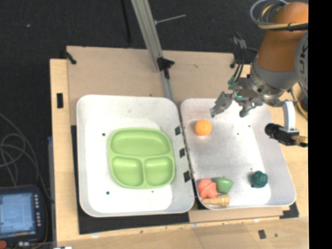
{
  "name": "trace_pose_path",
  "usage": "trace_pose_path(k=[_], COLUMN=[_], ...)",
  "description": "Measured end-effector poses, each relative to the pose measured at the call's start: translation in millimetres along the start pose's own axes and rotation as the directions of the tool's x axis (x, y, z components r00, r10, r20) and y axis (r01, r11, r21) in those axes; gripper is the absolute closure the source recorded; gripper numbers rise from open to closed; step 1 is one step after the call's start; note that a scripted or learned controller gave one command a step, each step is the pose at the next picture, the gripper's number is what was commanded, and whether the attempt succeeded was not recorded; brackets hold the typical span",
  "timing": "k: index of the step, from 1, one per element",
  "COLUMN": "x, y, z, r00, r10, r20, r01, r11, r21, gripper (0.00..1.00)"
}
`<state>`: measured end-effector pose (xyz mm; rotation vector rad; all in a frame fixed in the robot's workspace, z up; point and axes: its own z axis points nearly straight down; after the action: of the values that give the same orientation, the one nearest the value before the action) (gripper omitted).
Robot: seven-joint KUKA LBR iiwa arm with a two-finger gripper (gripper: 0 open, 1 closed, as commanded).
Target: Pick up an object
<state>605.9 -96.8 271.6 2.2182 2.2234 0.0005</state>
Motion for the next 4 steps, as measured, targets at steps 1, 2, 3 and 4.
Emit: trace_pose_path(k=[1, 2, 3, 4], x=[0, -6, -10, -16], y=[0, -2, -8, -1], z=[0, 43, 87, 134], r00=[1.0, 1.0, 1.0, 1.0], r10=[0.001, 0.003, 0.004, 0.004], r20=[-0.001, 0.002, 0.001, 0.001], r01=[-0.001, -0.003, -0.004, -0.004], r11=[1.0, 1.0, 1.0, 1.0], r21=[-0.001, 0.004, 0.004, 0.005], gripper=[0.0, 0.0, 0.0, 0.0])
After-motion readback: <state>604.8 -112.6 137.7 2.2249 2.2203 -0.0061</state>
